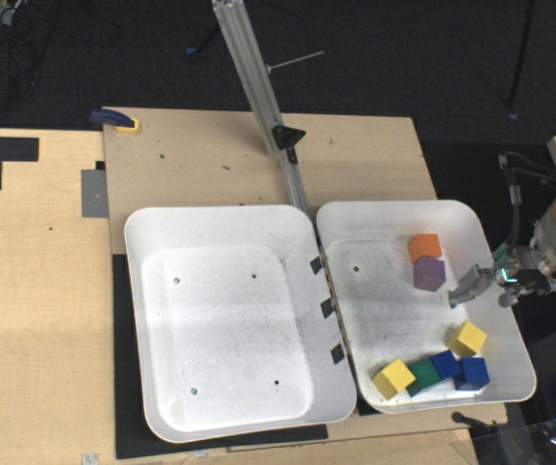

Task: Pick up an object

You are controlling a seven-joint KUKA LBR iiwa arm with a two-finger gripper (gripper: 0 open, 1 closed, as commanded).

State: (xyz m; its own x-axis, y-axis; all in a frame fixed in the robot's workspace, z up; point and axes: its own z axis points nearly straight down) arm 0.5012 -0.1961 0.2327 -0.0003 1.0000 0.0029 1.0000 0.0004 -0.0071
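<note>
Tool (pixel 487 287): at the right rim of the right bin, roughly level with the purple block; one grey finger (pixel 469 286) reaches in over the bin floor, a darker one sits at the rim beside a small teal light. The gap between them looks wide, and nothing sits between them.
Right bin (pixel 385 226): shallow, white, holding all the blocks.
Orange block (pixel 424 247): far right part of the right bin, touching the purple block just nearer.
Purple block (pixel 429 274): directly near-side of the orange one, just left of the tool's inner finger, apart from it.
Yellow block, right (pixel 467 338): alone toward the near right, between the tool and the near cluster.
Near cluster: along the bin's near wall, a second yellow block (pixel 392 378) at the left end, then a green block (pixel 421 375), a blue block (pixel 445 365) and another blue block (pixel 473 372) at the right end, all packed side by side.
Left bin (pixel 222 313): white, side by side with the right bin, joined to it by small black clips (pixel 327 307) along the shared edge.
Surface (pixel 36 289): pale wood, with black patches at the far left.
Metal rail (pixel 253 76): slanted aluminium bar rising from behind the bins toward the far side.
Blue-and-yellow clamp (pixel 113 119): on the far left corner of the board under the bins.
</note>
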